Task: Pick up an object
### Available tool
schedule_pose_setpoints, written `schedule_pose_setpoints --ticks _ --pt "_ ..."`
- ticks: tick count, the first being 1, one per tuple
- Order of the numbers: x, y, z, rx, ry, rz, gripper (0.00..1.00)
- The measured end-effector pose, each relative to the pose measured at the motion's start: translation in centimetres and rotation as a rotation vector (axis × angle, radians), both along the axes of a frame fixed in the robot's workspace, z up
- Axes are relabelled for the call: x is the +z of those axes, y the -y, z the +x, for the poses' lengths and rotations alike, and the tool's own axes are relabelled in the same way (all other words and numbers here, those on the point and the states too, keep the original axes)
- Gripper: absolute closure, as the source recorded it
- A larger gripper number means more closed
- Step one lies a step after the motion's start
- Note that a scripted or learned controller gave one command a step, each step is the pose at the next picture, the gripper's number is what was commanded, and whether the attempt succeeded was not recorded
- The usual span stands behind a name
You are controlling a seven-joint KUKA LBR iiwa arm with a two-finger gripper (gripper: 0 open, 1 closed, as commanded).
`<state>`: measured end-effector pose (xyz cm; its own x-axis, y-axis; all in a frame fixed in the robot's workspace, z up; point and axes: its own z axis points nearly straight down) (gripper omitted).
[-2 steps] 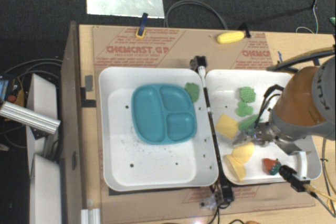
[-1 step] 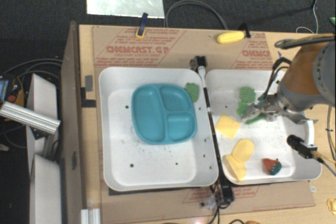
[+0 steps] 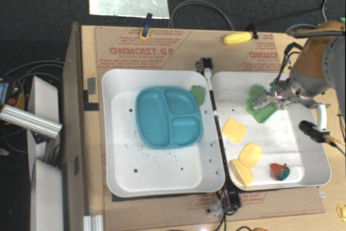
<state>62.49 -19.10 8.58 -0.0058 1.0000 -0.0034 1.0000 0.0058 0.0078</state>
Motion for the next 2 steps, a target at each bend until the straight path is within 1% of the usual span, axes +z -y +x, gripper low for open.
schedule_pose_setpoints --ticks 1,2 --pt "0.0 -6.5 3.1 0.005 -0.002 0.003 0.00" --pt "1.2 -6.0 3.1 0.003 0.002 0.002 1.00"
